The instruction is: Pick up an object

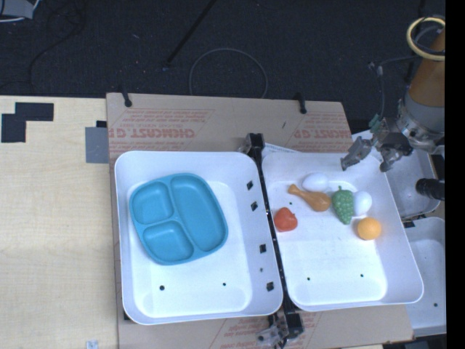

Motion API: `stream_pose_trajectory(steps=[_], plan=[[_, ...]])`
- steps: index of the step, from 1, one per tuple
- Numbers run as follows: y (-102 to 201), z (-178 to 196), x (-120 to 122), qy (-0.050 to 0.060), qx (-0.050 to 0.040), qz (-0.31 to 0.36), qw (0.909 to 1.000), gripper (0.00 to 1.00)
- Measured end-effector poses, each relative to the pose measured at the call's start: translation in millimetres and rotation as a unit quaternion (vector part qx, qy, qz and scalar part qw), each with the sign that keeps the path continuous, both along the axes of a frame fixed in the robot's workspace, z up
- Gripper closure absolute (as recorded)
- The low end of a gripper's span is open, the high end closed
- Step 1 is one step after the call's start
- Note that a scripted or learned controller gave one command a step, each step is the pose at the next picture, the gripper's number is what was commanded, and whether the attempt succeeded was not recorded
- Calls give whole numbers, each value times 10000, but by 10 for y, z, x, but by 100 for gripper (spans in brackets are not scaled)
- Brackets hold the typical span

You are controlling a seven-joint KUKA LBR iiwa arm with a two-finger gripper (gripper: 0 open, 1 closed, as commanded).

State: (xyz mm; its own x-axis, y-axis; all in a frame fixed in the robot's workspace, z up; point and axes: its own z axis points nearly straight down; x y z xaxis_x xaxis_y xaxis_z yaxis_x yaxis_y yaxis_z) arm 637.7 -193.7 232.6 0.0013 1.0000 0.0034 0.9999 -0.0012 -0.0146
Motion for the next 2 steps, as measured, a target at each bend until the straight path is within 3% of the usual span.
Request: stream_pose_trajectory(steps=[1,2], plan=[[-2,76,24,-62,-14,7,10000,0],[56,-556,46,-38,-8,27,10000,0]])
